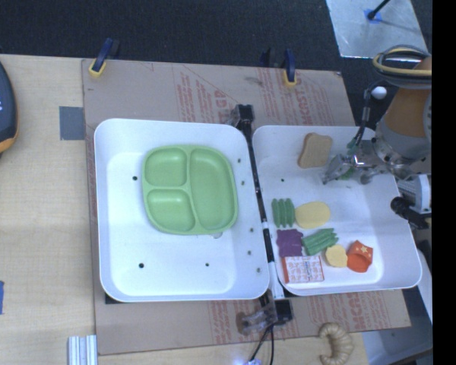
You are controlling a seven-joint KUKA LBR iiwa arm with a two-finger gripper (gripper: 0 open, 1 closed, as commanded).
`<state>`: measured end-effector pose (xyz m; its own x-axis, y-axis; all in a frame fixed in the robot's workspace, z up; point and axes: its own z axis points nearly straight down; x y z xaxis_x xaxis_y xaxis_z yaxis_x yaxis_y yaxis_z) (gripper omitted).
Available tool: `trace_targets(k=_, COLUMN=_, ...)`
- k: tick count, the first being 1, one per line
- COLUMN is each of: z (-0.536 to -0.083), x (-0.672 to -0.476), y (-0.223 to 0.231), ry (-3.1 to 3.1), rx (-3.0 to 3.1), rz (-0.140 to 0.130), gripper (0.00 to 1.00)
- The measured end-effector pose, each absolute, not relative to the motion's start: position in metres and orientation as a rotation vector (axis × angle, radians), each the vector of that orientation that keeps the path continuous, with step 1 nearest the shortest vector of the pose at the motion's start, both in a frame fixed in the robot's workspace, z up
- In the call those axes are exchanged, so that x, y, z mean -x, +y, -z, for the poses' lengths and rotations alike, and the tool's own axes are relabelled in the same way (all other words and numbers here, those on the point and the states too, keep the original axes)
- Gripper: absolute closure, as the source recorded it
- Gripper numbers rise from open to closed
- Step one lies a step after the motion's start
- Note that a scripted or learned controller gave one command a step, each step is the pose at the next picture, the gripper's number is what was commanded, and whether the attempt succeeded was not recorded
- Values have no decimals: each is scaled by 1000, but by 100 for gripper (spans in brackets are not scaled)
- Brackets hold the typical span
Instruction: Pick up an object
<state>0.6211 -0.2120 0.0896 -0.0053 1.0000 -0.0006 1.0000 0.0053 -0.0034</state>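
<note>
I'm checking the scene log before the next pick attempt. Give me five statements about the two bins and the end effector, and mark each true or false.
1. The green divided plate lies in the left bin. True.
2. The brown bread slice lies in the left bin. False: it lies in the right bin, near its far edge.
3. The end effector is above the right bin, close to the bread slice. True.
4. The red toy piece sits on the green divided plate. False: it lies in the right bin, near its near right corner.
5. The yellow oval piece lies beside the green pods. True.
</note>
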Motion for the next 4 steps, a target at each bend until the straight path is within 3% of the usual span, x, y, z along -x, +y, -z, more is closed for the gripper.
trace_targets(k=1, z=-93, x=-658, y=-212, ry=-2228, rx=2217, rz=0, gripper=0)
trace_targets(k=2, z=-104, x=-657, y=-213, ry=-2230, rx=2212, rz=-5, gripper=100)
trace_targets(k=3, z=-184, x=-645, y=-147, ry=-2234, rx=2214, rz=8, gripper=100)
trace_targets(k=4, z=-237, x=-612, y=-52, ry=-2234, rx=2205, rz=6, gripper=100)
